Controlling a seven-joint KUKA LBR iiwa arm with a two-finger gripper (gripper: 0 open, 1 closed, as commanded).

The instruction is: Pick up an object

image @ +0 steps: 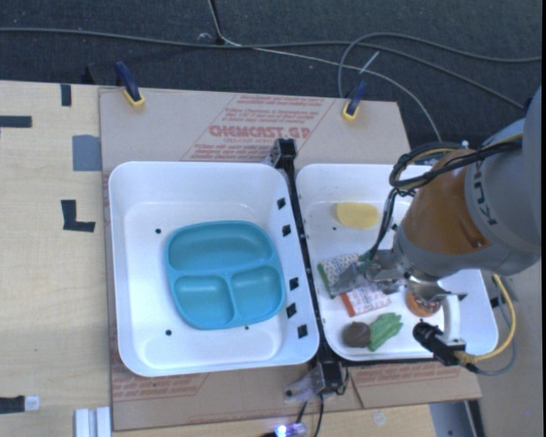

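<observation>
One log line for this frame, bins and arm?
arm: over right bin | right bin: yellow item, packet, green item | left bin: blue tray

Blue divided tray [225, 273] in left bin [127, 244], arm [464, 212] over cluttered right bin [320, 182]

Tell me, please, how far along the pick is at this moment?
Done: the arm has reached over the right bin. In hand: nothing visibly lifted; the yellow object, packets, brown item and green item lie in it. Left: gripping and raising one.
</observation>
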